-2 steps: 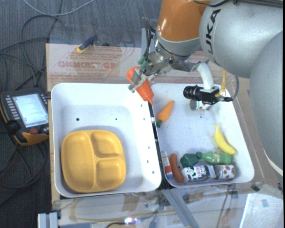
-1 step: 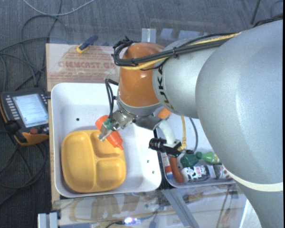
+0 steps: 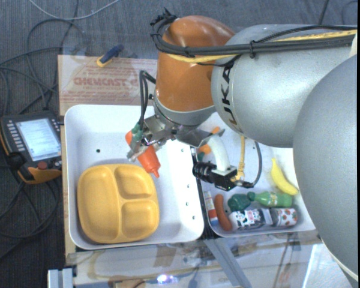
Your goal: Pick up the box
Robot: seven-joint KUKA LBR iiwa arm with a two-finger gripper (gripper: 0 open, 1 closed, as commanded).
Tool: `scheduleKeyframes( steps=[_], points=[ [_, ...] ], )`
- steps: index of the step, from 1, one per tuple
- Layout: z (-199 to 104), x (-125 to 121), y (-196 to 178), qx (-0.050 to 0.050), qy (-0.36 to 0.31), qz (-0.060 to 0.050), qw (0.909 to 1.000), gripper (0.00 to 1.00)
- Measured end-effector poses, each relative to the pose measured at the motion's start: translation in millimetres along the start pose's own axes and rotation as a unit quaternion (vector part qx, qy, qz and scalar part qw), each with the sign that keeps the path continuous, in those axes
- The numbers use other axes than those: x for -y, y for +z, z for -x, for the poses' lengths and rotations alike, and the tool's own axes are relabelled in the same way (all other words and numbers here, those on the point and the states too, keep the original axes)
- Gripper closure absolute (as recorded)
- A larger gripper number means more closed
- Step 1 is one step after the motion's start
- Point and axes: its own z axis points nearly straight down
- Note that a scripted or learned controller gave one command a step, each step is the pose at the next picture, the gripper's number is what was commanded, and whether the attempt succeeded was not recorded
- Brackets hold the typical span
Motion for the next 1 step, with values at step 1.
scheduleKeyframes(
  steps=[1],
  points=[
    [-61.2,22.9,25.0,-0.002,-0.135,-0.001,0.9909,1.00]
  ],
)
